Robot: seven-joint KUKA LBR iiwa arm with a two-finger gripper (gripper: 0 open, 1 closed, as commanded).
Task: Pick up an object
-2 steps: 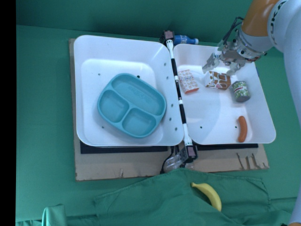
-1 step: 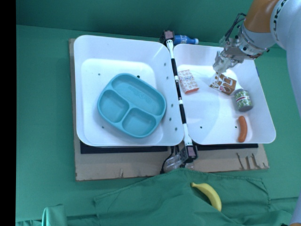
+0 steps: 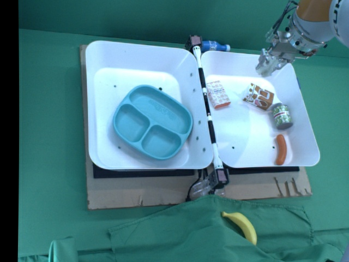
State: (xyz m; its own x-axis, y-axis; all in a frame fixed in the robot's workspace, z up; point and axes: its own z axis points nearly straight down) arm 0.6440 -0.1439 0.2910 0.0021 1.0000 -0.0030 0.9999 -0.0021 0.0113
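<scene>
Above the far right corner of the right bin [image 3: 305, 146] hangs the gripper [image 3: 268, 65], its grey wrist and orange band running off toward the upper right. Nothing sits between its tips, and whether they are spread or pressed together I cannot tell from this slant.

Four small things lie in that bin. Nearest the gripper is a brown-and-white carton [image 3: 258, 96], lying flat with its long axis slanting from upper left to lower right. Just beside it, toward the near right, lies a small jar [image 3: 282, 116] with a green speckled label, on its side and pointing roughly toward the far edge. Nearer still, close to the right wall, lies a sausage [image 3: 280, 149] — its length runs almost straight from far to near, with a slight bend. A red-and-white box [image 3: 217, 94] lies by the divider, well apart from the others, its long axis tilted a little off the far-to-near line.

A blue divided plate [image 3: 152, 122] sits in the left bin [image 3: 103, 59] (three compartments, turned at a slant). A blue bottle [image 3: 212, 46] lies behind the bins, and a banana [image 3: 242, 225] rests on the green cloth [image 3: 180, 236] in front.
</scene>
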